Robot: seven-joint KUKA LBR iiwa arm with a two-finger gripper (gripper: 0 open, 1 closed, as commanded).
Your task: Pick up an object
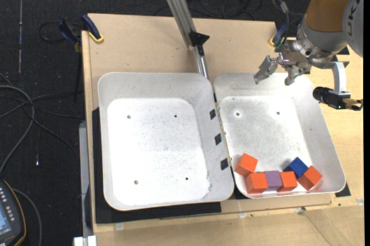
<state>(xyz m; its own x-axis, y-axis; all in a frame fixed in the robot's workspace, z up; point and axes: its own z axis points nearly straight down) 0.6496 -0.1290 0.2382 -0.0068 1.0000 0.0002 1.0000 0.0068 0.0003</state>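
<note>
Your hand (276,71) hangs spread and holding nothing over the far rim of the right bin (324,123), while the blocks (277,174) sit clustered along that bin's near edge, well apart from it, so you must travel toward the desk's near side.

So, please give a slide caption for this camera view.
Open gripper above right bin's far edge; blocks clustered near front.
</note>
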